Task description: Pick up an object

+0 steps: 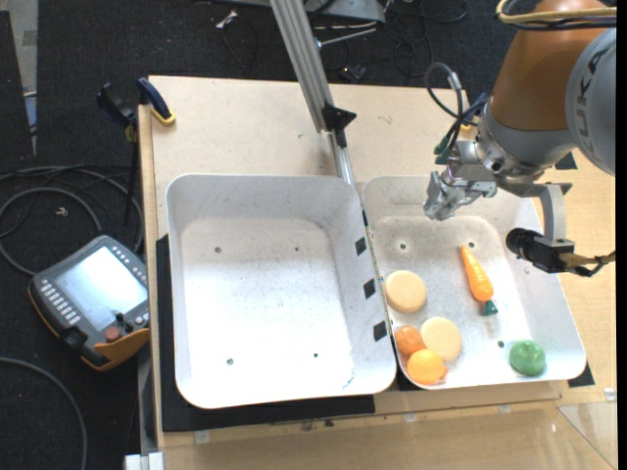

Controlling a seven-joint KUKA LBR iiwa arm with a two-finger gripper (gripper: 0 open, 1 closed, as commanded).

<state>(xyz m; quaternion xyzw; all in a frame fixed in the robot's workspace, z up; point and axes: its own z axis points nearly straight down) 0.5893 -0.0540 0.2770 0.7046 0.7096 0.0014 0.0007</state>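
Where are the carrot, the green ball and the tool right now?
carrot (477,275): camera view, middle of its orange body, right bin.
green ball (527,357): camera view, centre of the ball, right bin's near right corner.
tool (443,205): camera view, at its tip, above the right bin's far end.

My arm reaches in from the upper right of the frame (orange band showing), wrist bent down, gripper (443,204) hanging right of centre.

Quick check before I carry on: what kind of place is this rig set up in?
Most likely a robotics lab. A teach pendant lies on the dark floor among loose cables, the wooden bench bears two white bins, and the right one holds toy food such as a carrot.
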